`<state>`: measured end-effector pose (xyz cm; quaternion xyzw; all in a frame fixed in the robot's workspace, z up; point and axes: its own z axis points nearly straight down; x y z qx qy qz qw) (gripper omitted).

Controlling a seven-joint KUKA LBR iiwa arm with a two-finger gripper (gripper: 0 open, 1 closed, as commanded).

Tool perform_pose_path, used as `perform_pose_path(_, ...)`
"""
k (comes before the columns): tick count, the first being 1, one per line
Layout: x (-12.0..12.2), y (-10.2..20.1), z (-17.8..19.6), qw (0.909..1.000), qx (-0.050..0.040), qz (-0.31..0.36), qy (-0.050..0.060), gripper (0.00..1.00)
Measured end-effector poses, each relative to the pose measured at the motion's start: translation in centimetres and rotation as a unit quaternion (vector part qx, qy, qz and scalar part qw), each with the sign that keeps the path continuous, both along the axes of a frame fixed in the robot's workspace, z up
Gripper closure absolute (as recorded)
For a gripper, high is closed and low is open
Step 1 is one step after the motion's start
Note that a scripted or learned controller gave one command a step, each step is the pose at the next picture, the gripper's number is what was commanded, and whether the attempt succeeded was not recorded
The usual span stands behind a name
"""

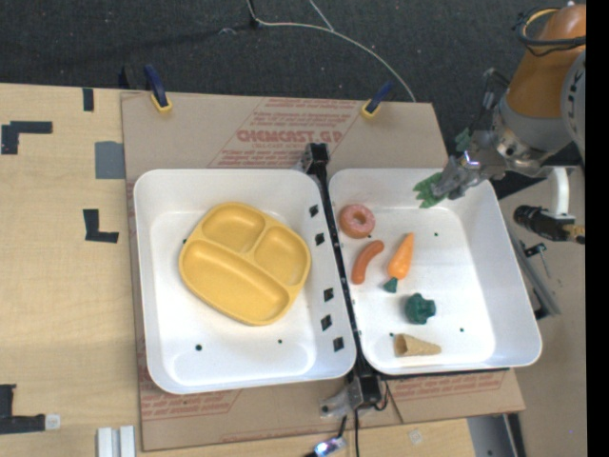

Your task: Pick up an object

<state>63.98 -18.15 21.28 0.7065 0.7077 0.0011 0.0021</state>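
A: Where's the tool (455,177) right now?

B: At the far right corner of the right-hand shallow white bin (504,284), just over its rim. The grey arm with the orange band (547,65) comes in from the right and slants down to it.

A: Is it carrying anything?

B: There's a small green leafy-looking piece (430,190) right at its tip, over the bin's far corner. It sits against the tool, but whether it's truly pinched there is too small to make out, and I can't tell if the tool is clenched or released.

A: And the rest of that bin?

B: A pink ring-shaped toy doughnut (358,221) near the dividing edge. Just below it, a reddish-orange toy sausage (366,261) lying at a slant. Beside that, an orange toy carrot with a green stub end (400,259), tilted the same way, close to the sausage but apart from it. Nearer the camera, a dark green toy broccoli floret (419,307), and near the front rim a tan wedge like a toy cone (416,347).

A: The other bin?

B: The left-hand white bin (157,284) holds a yellow plastic divided plate with three compartments (245,262), lying flat, turned at an angle.

A: What's under it all?

B: A brown cardboard sheet (276,131) on the wooden tabletop (57,284), held at the far edge by two blue-and-yellow clamps (156,89).
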Motion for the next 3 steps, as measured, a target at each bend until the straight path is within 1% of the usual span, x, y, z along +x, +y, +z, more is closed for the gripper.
perform_pose_path(1, -2.0, 4.9, -1.0, 1.0, 0.0011, 0.002, 0.004, 1.0)
perform_pose_path(3, -6.2, 14.3, -2.3, 1.0, 0.0006, 0.001, 0.004, 1.0)
